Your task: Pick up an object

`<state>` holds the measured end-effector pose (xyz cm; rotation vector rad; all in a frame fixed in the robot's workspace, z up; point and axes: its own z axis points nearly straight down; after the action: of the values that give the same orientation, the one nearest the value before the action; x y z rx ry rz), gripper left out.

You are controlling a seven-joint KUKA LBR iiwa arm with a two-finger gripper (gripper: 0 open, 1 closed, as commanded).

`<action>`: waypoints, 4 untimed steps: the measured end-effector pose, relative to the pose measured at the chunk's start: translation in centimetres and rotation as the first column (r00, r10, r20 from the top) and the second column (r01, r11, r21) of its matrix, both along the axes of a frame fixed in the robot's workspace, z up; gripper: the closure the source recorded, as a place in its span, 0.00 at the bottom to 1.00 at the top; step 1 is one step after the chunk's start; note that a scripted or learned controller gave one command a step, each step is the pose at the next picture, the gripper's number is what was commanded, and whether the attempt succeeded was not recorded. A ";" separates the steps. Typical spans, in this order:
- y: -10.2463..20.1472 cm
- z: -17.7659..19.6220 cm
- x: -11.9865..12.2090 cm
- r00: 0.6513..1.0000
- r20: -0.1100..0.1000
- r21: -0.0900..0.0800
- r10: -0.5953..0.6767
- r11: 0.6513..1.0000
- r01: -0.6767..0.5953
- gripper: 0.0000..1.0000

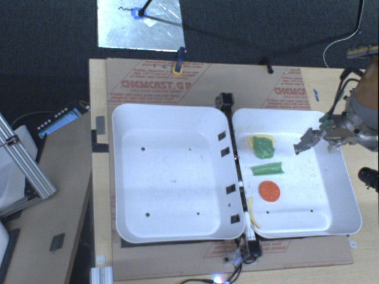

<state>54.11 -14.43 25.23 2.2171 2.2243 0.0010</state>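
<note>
Nothing lifted yet. The claw [303,144] hangs above the right bin [340,218], carrying nothing; whether it is spread or pressed together, I cannot tell from here. Candidates lie in that bin, left of it: green-and-yellow lump [262,145], flat green strip [266,169], round orange disc [269,191]. Whole grasp remains.

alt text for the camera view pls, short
The robot's hand hangs over the right bin, which holds a green-and-yellow piece, a green strip, an orange disc and a yellow sliver. The left bin sits alongside.
</note>
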 end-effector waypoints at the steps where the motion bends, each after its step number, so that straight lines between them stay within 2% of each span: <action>1: 12.9 -6.5 1.8 1.000 -0.004 0.006 0.013 1.000 -0.013 0.00; 2: 11.9 -5.0 1.9 1.000 0.002 0.000 0.001 1.000 -0.001 1.00; 3: 11.9 -5.1 1.9 1.000 0.001 0.001 0.000 1.000 0.000 0.00; 4: 17.9 15.2 1.5 1.000 0.020 0.004 0.007 1.000 -0.007 0.00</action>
<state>55.65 3.45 40.43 2.2018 2.2234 0.0270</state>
